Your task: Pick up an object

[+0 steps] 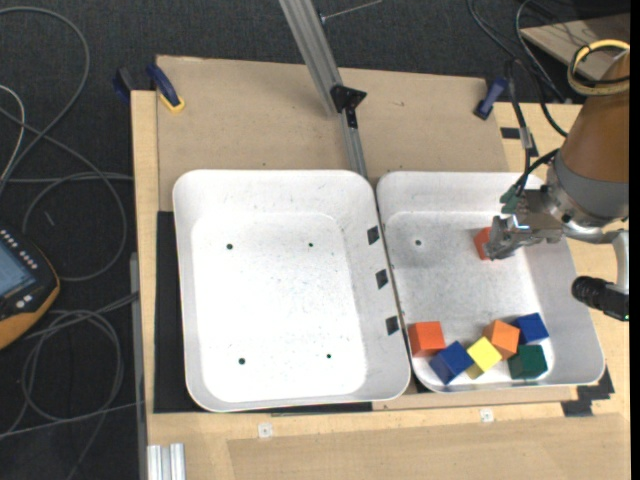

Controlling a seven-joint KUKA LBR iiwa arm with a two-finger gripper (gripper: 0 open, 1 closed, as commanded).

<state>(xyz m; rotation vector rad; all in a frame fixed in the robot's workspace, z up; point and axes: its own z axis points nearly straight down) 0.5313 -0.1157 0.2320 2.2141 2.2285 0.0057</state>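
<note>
At right of the frame we see our gripper [503, 240] in the right bin [470, 298], closed on a red block [482, 244].

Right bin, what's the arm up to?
The arm's end effector is down in the right bin, at a red block near the bin's middle. Whether it grips the block is unclear from this angle. Six other blocks sit clustered at the near edge: orange, dark blue, yellow, another orange, blue and green. The left bin adjoins it.
</note>
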